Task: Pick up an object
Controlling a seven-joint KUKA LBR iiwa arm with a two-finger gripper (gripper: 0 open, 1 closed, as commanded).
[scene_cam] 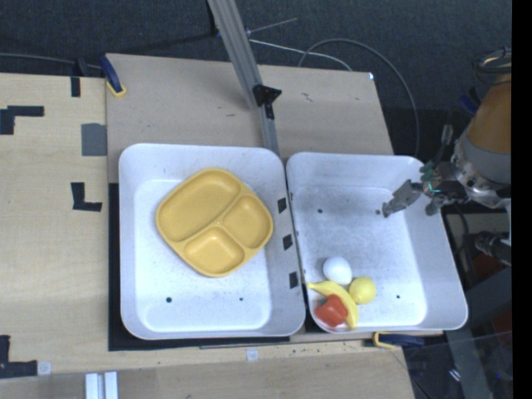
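Note:
Small objects are clustered in the near left corner of the right bin (432, 256): a white egg-like ball (337, 268), a yellow round piece (362, 289), a yellow banana shape (339, 296) and a red piece (332, 310). My gripper (409, 209) hangs over the far right part of that bin, well away from the cluster. It is open with nothing between its fingers. One grey finger (393, 204) points left and down.
A yellow three-section plate (214, 221) lies in the left bin (133, 248). A grey metal pole (241, 48) slants across the bench behind the bins. Cables run along the back right of the bench.

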